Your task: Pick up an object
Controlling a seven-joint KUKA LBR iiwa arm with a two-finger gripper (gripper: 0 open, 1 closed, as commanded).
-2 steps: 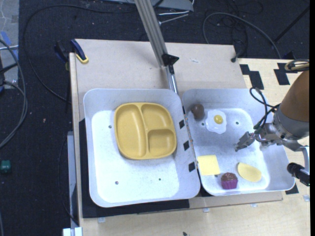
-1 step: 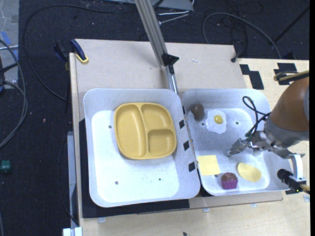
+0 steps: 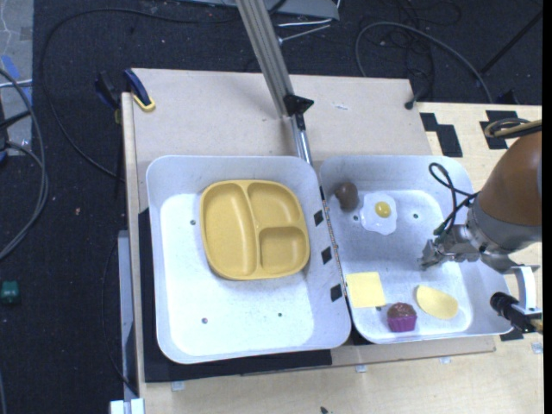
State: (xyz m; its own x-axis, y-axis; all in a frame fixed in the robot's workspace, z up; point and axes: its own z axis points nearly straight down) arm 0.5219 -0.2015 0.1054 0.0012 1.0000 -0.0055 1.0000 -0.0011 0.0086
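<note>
The right bin (image 3: 448, 179) holds several small objects. A brown ball (image 3: 346, 195) lies at its back left, with a fried-egg toy (image 3: 380, 213) beside it. A yellow square slice (image 3: 366, 289) lies at the front left, a purple berry-like piece (image 3: 401, 316) sits at the front, and a yellow oval piece (image 3: 437, 302) lies to its right. My gripper (image 3: 435, 254) hangs low over the bin's right-middle floor, just behind the yellow oval piece and right of the egg. Nothing is seen in its grasp.
The left bin (image 3: 172, 317) carries a yellow divided plate (image 3: 255, 228). A metal pole (image 3: 269, 50) slants down to the gap between the bins. The arm's orange band (image 3: 517, 179) and a black cable (image 3: 444, 179) hang over the right bin's right side.
</note>
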